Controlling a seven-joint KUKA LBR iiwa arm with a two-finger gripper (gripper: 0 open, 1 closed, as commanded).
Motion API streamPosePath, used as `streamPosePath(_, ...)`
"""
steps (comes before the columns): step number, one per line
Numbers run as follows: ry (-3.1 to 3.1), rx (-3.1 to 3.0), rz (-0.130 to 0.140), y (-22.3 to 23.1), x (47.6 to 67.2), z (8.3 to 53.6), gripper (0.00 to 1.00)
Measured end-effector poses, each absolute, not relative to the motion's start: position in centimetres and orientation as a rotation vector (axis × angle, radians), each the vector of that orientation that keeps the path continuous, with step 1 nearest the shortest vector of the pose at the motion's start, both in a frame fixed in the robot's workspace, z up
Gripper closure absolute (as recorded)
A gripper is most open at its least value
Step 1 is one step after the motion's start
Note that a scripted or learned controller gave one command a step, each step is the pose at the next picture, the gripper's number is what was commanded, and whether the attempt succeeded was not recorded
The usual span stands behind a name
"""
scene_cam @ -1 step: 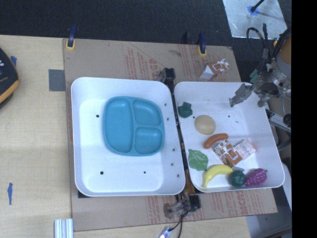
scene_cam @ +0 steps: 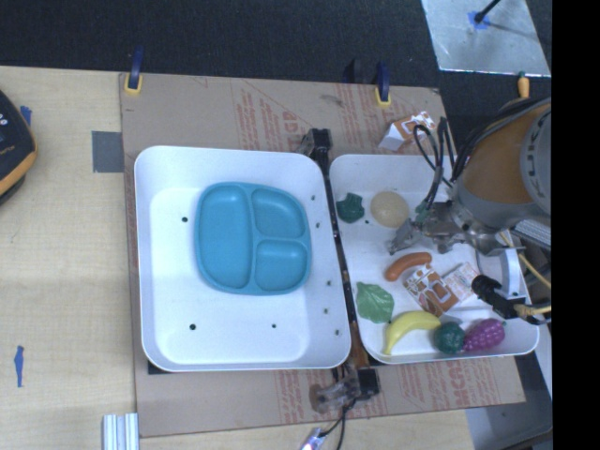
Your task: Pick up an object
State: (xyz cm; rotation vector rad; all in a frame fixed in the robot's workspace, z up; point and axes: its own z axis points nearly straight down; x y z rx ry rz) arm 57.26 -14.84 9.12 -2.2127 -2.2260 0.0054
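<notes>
The right bin [scene_cam: 343, 251] holds several toy foods. At its back lie a dark green vegetable [scene_cam: 351, 207] and a beige ball [scene_cam: 389, 207]. Mid-bin are an orange-red sausage [scene_cam: 408, 265] and a printed packet [scene_cam: 438, 286]. Along the front sit a green leaf [scene_cam: 375, 302], a yellow banana [scene_cam: 410, 327], a dark green fruit [scene_cam: 450, 337] and purple grapes [scene_cam: 484, 334]. My gripper [scene_cam: 413, 236] hangs low over the bin, between the beige ball and the sausage, just above the sausage's upper end. Nothing shows as held.
The left bin [scene_cam: 159, 279] carries a blue divided plate [scene_cam: 253, 237]. The arm's body [scene_cam: 502, 181] and cables cover the right bin's far right side. A small packet [scene_cam: 409, 129] lies on the cardboard behind the right bin.
</notes>
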Motion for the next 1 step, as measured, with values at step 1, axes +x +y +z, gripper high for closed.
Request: streamPosePath(1,-2.227,-2.212,0.004,-9.14,54.14,11.66,0.00)
